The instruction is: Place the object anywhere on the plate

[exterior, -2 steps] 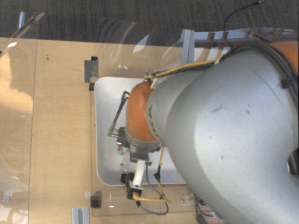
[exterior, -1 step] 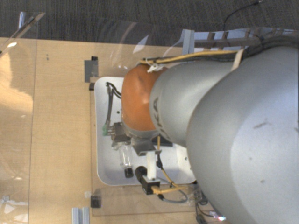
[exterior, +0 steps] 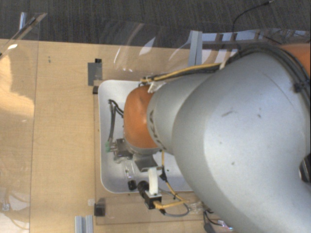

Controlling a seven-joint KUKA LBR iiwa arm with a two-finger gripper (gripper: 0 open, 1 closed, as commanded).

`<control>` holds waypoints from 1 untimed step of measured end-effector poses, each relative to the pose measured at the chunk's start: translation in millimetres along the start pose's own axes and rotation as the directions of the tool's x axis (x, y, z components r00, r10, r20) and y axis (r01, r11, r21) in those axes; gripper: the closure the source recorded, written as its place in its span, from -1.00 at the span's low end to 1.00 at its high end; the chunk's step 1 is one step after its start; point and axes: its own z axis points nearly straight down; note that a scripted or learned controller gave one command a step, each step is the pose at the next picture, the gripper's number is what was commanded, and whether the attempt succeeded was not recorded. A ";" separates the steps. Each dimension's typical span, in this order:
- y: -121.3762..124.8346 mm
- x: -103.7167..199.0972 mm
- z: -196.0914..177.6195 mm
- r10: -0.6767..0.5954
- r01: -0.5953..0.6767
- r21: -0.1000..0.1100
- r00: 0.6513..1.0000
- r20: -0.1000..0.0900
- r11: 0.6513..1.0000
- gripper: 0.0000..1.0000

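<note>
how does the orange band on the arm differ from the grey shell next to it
The orange band is a narrow ring low on the arm, over the white bin; the grey shell is far broader and spreads towards the right edge. The band sits nearer the wrist hardware; the shell lies further back up the arm. Both are smooth, rounded and glossy.

grey arm (exterior: pixel 228 144) covering most of white bin (exterior: pixel 104 130), left rim strip free

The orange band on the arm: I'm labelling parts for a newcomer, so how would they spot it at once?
Find the huge grey arm filling the right of the camera view and follow it left over the shallow white bin. The orange band rings it just above the wrist hardware, the one bright collar between grey casing and dark cabling.
</note>
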 end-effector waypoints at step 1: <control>5.4 -35.5 -185.4 -0.260 0.260 0.010 0.966 0.003 0.966 1.00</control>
